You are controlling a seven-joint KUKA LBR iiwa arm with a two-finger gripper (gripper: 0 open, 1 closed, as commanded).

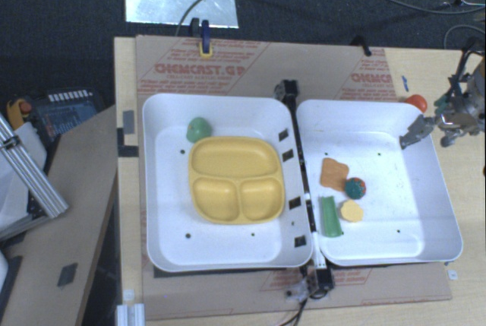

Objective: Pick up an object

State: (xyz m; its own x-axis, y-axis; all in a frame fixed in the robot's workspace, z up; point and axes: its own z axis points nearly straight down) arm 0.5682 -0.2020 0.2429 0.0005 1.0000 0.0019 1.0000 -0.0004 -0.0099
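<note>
At right bin's (425, 165) 2 o'clock rim: gripper (416, 131) hovers, nothing between fingers; opening cannot be judged. Candidate flat orange piece (333, 173), teal-red ball (355, 187), yellow disc (351, 211), green bar (329, 216) lie at 8 o'clock. Pick not begun.

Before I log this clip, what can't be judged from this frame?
- Gripper: small and blurred at the right bin's far edge; finger state unreadable.
- Arm: cut off by the frame's right edge.
- Red object: half hidden behind the bin rim; identity unclear.
- Teal-and-red ball: too small for surface detail.
</note>
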